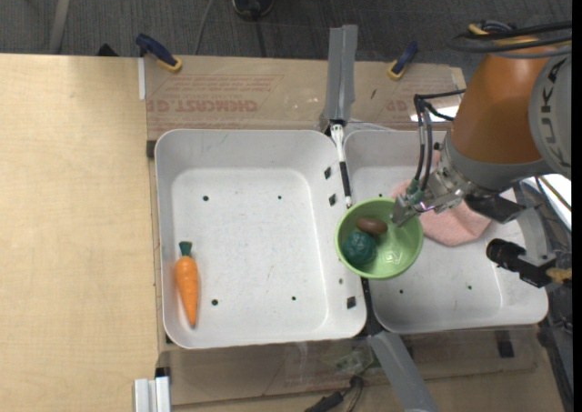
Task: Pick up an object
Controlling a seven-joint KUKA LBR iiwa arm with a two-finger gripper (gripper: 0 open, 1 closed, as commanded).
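Sitting at the left edge of the right bin [473, 306], against the divider between the two bins: green bowl [393, 256], holding a brown item [371, 226] and a dark teal item [360, 246], both too small to identify. Judged the likeliest pick target, being the object closest to the tool.

End effector [406, 208]: poised over the bowl's rim at the bowl's 1 o'clock. The bowl's centre lies toward 7 o'clock from it, the brown item toward 8 o'clock, the teal item beyond that on the same line. Nothing appears between its tips; whether it is released or clenched cannot be told at this scale.

Key relation: the tool sits on or just above the rim, not over the contents, so a descent here would probably meet the bowl wall. Contact with the rim cannot be confirmed.

Pink cloth [452, 224]: right bin, at 3 o'clock from the end effector, partly under the arm [505, 101].

Carrot [186, 285]: left bin [245, 151], near its left wall, long axis running 12 to 6 o'clock, green top at 12. Well apart from the tool, toward 8 o'clock.

Tabletop [68, 219]: bare wood at 9 o'clock of the left bin.
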